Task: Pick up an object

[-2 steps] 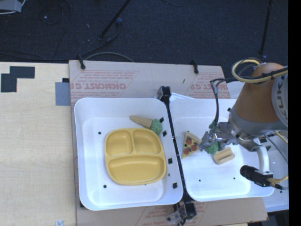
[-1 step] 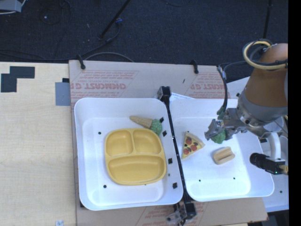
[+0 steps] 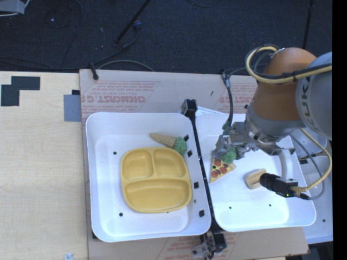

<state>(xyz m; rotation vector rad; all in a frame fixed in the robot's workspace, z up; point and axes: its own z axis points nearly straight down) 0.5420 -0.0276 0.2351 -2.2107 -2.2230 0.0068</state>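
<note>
**Gripper low in the right bin, over a small green object**

The arm (image 3: pixel 282 93) reaches in from the right, and its gripper (image 3: pixel 224 147) hangs low over the near-left part of the right bin (image 3: pixel 260 216). Just under the gripper and touching it, as far as I can see, is a small green object (image 3: pixel 231 156). The wrist covers this place from above, so I cannot tell if the gripper is clenched, released or grasping the green object.

A toy pizza slice (image 3: pixel 221 169), with red and green spots on yellow, lies flat just below the green object, its point toward the front of the bin. A beige block (image 3: pixel 253 179) lies to the right of the slice, apart from it.

In the left bin (image 3: pixel 103 145) a yellow plate (image 3: pixel 156 179) with three compartments takes the middle. A toy ice-cream cone (image 3: pixel 164 140) lies on its side just behind the plate, with its green scoop toward the black strip (image 3: pixel 198 158) that runs between the two bins.

Both bins stand on a sheet of cardboard (image 3: pixel 124 95). It has red printed letters along its far edge and some more at the front edge. From here the letters are upside down, and I cannot read the words with any certainty. Left of the cardboard is the pale wooden bench (image 3: pixel 38 172).
</note>
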